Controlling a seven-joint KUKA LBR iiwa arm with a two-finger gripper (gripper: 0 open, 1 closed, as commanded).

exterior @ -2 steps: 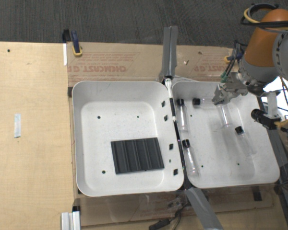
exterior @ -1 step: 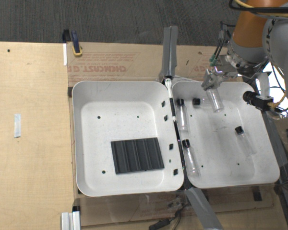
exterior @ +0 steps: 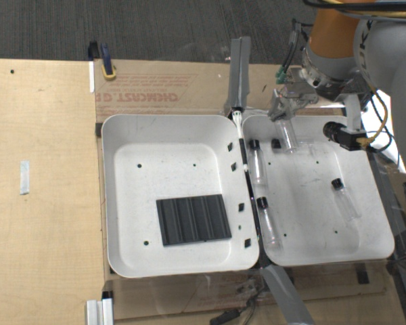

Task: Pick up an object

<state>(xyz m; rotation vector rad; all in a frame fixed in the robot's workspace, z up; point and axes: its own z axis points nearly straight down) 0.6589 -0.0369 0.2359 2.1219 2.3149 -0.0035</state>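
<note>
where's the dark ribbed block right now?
The dark ribbed block lies flat in the left bin, toward its lower middle, away from the gripper.

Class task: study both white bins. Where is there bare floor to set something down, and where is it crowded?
Left white bin: bare behind the dark ribbed rectangular panel. Right white bin: bare middle; crowded along its left wall, where clear plastic tubes lie, and under the claw.

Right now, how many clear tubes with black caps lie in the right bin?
4: two end to end along its left wall, one by the gripper, one mid-right. Clear plastic may hide others.
</note>
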